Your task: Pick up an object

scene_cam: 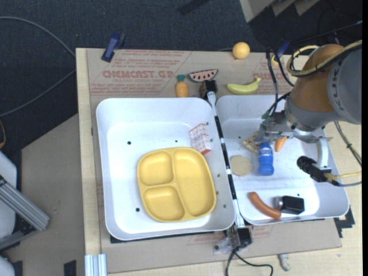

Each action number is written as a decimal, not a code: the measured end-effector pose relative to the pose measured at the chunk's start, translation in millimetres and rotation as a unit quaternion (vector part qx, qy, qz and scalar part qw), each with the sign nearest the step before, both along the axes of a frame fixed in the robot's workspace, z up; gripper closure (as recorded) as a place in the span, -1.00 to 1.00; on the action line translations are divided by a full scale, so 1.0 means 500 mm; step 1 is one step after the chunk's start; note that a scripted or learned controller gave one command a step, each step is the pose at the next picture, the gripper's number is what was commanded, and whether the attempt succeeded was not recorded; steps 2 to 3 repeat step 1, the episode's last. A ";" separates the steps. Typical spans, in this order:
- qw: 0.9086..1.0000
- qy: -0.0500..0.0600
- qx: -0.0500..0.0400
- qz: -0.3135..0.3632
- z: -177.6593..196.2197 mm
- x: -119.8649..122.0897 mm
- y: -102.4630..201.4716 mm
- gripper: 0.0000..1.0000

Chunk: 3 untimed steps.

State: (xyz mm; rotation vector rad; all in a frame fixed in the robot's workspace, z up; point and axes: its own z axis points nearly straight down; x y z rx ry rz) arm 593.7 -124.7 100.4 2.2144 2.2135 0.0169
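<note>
A: Operator, where are you seeing the gripper (270, 132)?

B: You are looking at it hanging over the right bin (339, 195), at the end of the grey arm (339, 94) with its rounded orange band. It is sitting just above the cap end of the bottle (265, 158), a small glossy blue plastic cylinder lying in the middle of that bin. Whether the gripper is open, closed or touching the bottle, you cannot tell, because the wrist is covering that spot.

A: What else is lying in that bin?

B: You are seeing a flat tan disc (241, 165) just left of the bottle and a slim orange wedge (280, 143) just right of its cap. A smooth, curved red-orange sausage (264, 205) is resting near the front wall, beside a boxy black block (292, 204).

A: And the left bin (109, 154)?

B: It is holding a matte yellow plate (172, 184), rounded and moulded into three compartments. A crinkled red-and-white packet (200, 137) is lying at the plate's far edge. Behind the bins, on the brown board (144, 68), a yellow banana (243, 86) and an orange ball (241, 50) are lying well apart.
</note>
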 end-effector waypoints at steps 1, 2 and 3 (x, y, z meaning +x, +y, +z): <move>1.000 0.007 0.000 0.001 0.169 -0.111 0.117 1.00; 1.000 0.007 0.000 0.001 0.169 -0.111 0.117 1.00; 1.000 0.007 0.000 0.001 0.169 -0.111 0.117 1.00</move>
